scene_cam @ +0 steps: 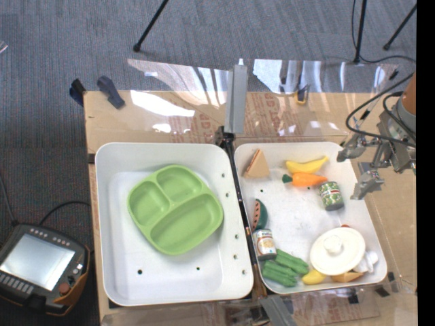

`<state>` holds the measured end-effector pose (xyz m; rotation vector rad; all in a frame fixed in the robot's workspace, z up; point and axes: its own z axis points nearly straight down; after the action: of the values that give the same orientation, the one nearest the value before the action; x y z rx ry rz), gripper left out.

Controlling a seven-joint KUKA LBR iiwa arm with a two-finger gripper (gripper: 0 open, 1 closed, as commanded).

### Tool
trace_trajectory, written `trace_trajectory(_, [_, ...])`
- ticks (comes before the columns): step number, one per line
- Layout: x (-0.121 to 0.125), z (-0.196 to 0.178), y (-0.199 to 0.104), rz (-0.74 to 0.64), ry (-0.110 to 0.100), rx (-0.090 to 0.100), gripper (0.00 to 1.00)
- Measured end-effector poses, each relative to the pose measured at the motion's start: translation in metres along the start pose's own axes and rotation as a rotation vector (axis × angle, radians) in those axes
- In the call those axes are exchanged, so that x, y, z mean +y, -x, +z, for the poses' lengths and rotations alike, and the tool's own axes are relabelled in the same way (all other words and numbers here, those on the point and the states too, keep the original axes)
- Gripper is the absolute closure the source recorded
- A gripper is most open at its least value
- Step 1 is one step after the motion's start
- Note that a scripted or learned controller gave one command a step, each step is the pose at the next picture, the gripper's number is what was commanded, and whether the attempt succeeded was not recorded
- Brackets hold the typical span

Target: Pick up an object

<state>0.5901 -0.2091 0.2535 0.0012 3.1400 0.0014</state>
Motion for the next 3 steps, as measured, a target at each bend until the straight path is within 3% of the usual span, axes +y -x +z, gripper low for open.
trace_trajectory(1, [0.003, 0.127, 0.028, -0.148, 0.006, 0.013, 0.00])
trace_trajectory(2, [0.106, 0.168, 0.054, -0.008, 0.005, 0.004, 0.00])
trace_trajectory(3, [0.005, 0.165, 0.028, 0.001, -0.002, -0.001, 0.00])
